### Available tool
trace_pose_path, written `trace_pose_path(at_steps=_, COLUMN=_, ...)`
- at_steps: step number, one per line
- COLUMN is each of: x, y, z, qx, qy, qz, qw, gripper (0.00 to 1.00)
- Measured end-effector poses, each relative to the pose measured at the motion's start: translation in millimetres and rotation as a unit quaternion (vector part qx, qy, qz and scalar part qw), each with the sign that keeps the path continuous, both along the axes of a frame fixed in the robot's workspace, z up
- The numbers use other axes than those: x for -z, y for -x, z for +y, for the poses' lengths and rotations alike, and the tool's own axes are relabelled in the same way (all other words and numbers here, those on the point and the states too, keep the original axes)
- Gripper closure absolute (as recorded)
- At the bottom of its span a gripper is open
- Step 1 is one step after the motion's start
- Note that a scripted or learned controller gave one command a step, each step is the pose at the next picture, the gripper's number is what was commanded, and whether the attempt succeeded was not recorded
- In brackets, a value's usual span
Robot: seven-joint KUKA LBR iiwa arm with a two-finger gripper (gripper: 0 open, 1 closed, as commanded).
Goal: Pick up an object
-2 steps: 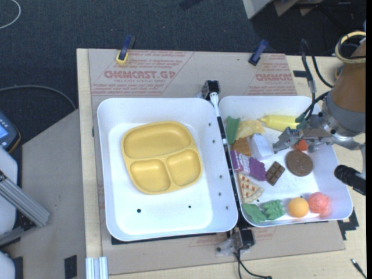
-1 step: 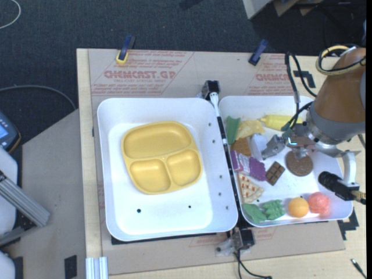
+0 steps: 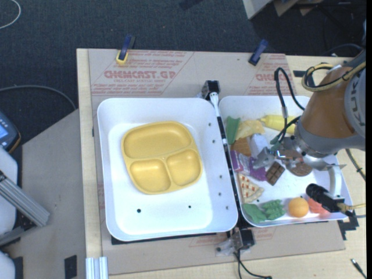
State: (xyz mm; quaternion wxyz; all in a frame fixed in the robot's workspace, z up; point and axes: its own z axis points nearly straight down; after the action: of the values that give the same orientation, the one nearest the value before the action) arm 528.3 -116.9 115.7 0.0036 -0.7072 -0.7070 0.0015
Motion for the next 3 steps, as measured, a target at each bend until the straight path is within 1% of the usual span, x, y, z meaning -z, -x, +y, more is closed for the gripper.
trace_pose_path(at_steps=1, x=29, y=-1, z=0, qx=0.0, qy=0.0012, qz=-0.004, qw=1.0, gripper=0.0)
trace_pose_path(at_steps=2, x=13, y=-7, z=0, qx=0.0, qy=0.003, qz=-0.014, qw=0.9999, gripper=1.0)
trace_pose_path(at_steps=3, x=-49, y=-6, z=-5, qx=-0.001, qy=0.0026, qz=-0.006, qw=1.0, gripper=1.0)
